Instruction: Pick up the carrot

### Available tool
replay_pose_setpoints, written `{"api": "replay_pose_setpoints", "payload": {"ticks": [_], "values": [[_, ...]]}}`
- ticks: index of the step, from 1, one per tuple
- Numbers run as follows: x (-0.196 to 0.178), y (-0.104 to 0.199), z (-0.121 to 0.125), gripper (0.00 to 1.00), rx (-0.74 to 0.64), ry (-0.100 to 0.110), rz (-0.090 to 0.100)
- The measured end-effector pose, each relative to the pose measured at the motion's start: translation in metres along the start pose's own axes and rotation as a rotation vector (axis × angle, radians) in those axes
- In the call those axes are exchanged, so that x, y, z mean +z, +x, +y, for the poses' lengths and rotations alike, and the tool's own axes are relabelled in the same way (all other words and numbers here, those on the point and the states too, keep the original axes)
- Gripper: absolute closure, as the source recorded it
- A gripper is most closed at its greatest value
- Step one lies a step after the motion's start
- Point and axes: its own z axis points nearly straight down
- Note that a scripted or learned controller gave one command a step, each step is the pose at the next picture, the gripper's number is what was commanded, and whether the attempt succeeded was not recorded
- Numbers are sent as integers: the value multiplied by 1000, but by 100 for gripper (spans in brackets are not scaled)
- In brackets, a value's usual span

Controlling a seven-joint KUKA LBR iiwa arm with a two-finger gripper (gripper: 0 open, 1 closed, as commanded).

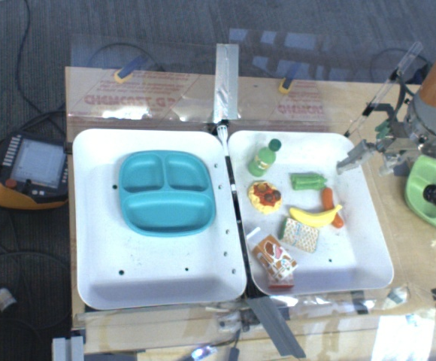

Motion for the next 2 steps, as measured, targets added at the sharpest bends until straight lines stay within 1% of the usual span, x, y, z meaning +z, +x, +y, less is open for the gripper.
{"api": "replay_pose_setpoints", "payload": {"ticks": [1,2], "values": [[44,37,25,0,-75,1,-3],[78,14,-2,0,-565,-1,-2]]}}
